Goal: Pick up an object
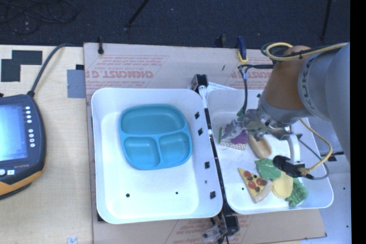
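The right bin [320,194] holds several toy foods. A purple and grey piece [233,135] lies near its left wall. A tan bread roll [260,146] lies beside it. Further forward lie a pizza slice [254,183], a green leafy piece [267,168], a yellow piece [282,186] and a green piece [297,194]. My gripper [255,127] hangs low over the middle of this bin, right above the roll and the purple piece. The wrist hides its fingertips.
The left bin [108,180] bears a blue divided plate [155,136]. A black divider [207,140] runs between the bins. A pendant with a screen [17,137] lies on the bench at far left. Cables [309,166] trail from the wrist over the right bin.
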Action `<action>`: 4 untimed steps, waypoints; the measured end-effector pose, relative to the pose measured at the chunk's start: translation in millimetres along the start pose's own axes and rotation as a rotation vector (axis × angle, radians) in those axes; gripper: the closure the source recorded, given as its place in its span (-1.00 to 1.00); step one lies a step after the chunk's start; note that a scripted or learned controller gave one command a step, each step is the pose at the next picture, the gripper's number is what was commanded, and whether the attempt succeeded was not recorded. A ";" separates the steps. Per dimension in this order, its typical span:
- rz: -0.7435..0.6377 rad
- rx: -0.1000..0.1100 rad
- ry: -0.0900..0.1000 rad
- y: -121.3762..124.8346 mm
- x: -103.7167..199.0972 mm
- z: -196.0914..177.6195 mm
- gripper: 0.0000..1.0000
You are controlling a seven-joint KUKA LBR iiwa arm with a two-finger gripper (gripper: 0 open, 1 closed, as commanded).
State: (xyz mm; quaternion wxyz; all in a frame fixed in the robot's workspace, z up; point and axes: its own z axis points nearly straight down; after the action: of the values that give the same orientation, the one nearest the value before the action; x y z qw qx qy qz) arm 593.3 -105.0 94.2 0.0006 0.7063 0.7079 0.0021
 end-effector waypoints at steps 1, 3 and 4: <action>-0.002 -0.012 -0.007 47.2 -35.5 0.3 -1.00; 0.000 -0.007 -0.006 54.5 8.5 -9.7 1.00; 0.000 -0.006 -0.006 54.1 8.7 -8.8 -1.00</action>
State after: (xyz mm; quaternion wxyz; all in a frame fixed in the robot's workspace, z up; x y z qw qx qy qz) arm 647.3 -96.2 103.3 0.0048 0.7061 0.7080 0.0020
